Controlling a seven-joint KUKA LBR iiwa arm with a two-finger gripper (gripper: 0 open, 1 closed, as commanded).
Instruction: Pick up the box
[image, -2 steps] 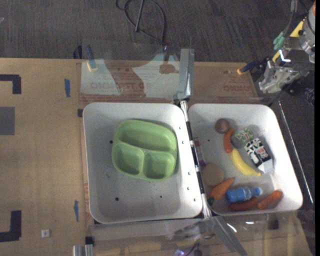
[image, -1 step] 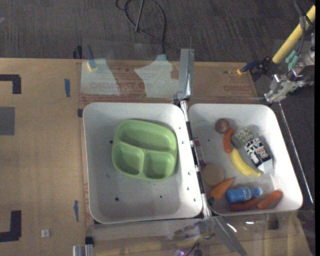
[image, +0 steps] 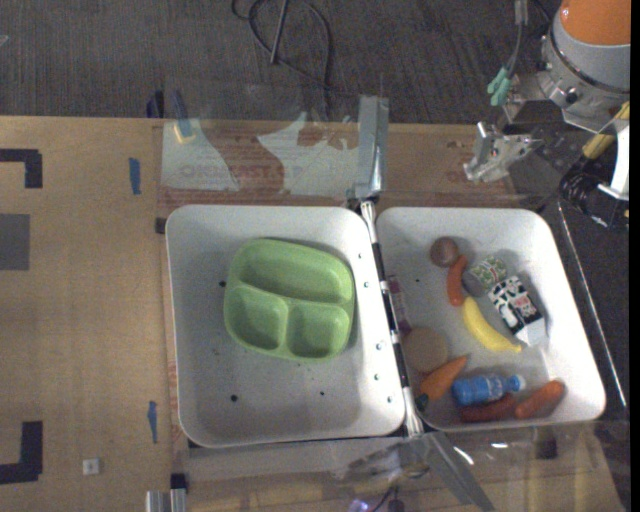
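Gripper (image: 497, 158) hovered at upper right, finger state impossible to tell; the box (image: 517, 305), a cow-patterned carton, lay in the right bin (image: 575, 290), probably light, best pinched across its narrow sides

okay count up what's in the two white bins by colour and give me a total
Green: 1, divided green plastic plate
Orange: 3, carrot-like pieces
Yellow: 1, banana
Brown: 2, round lumps
Blue: 1, small bottle
Red: 1, sausage-like piece
Black-and-white: 1, cow-patterned box
Green-white: 1, small packet
Total: 11
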